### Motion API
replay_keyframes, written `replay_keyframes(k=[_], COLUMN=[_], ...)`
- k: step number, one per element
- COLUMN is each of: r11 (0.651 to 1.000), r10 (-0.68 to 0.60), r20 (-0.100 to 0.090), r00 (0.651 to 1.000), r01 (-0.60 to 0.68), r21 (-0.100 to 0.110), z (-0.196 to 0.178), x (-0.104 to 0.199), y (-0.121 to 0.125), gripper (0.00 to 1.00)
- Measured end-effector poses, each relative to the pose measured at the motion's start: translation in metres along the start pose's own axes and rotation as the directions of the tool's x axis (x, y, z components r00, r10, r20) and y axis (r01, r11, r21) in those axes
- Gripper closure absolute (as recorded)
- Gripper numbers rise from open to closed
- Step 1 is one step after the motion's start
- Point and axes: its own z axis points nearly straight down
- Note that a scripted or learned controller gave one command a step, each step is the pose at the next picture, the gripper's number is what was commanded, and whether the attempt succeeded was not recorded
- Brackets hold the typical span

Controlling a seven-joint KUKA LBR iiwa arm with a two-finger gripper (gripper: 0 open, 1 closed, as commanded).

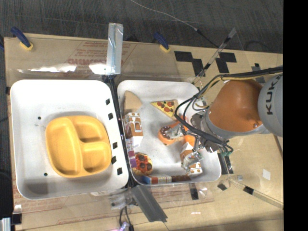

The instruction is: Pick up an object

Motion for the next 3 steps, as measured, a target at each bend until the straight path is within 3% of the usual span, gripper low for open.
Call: replay_keyframes(k=[1,3], r11=[1.000,0.994], r10=[0.007,-0.108], r20=[-0.005,-0.004], r00=[1.000,0.994], r01=[-0.007,0.108], r21=[0.000,0.002], z=[0.0026,0.0021], x=[-0.0054,0.0029], y=[-0.0047,-0.0022], gripper=[0.00,0.00])
